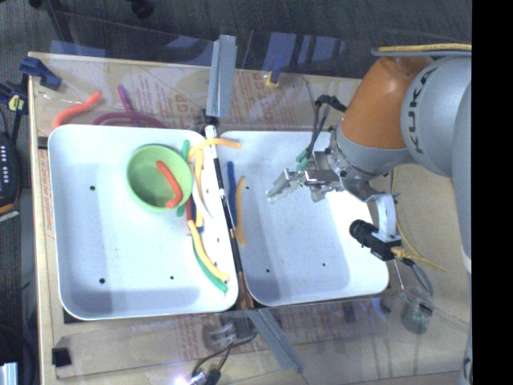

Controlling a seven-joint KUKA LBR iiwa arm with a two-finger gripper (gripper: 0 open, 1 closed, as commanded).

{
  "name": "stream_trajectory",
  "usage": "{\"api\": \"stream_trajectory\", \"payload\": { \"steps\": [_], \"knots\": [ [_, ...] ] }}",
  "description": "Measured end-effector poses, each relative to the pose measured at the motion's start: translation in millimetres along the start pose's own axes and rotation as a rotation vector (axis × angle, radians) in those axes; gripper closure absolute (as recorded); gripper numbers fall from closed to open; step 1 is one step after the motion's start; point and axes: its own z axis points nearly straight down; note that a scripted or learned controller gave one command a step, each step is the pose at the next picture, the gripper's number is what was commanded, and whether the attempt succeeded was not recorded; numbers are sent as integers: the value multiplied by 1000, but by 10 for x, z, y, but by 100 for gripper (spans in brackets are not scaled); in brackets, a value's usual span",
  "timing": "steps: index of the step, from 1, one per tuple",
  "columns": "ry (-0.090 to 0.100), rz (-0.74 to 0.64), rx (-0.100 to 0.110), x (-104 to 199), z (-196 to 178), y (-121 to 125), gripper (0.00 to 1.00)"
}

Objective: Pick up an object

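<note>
My gripper hangs over the upper middle of the right bin, fingers pointing left and open, with nothing between them. The nearest objects are an orange stick and a blue stick lying at the right bin's left edge, a short way left of the fingertips. A green bowl with a red stick in it sits in the left bin. Yellow and green sticks lie along the left bin's right wall.
A yellow-orange stick lies across the divider at the top. An orange stick and a purple loop lie on the bench behind the left bin. A black cable fitting hangs off the arm over the right bin's right side.
</note>
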Motion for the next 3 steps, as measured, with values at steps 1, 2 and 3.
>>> {"api": "stream_trajectory", "payload": {
  "steps": [1, 2, 3],
  "knots": [
    [-4, -23, -10, 177, 1296, 631, 0],
    [2, -29, -6, 213, 1191, 637, 100],
    [1, -30, -6, 210, 1190, 636, 0]
  ]
}}
